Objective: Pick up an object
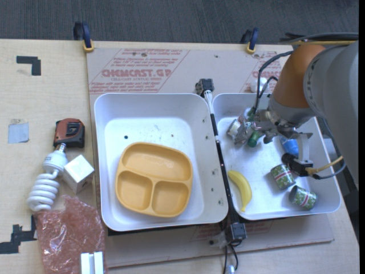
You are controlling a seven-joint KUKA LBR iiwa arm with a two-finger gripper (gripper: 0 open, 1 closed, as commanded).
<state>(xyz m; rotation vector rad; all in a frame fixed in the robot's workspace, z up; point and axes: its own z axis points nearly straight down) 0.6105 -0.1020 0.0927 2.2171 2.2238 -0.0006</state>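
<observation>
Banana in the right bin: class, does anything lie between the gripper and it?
Nothing visible does. The gripper sits over small clutter near the right bin's upper left, and the banana lies below it against the left wall, with bare white floor between. The two green-patterned cans lie off to the right.

A bulky grey arm (336,79) with an orange band, thin black and yellow cables, at right of frame.
</observation>
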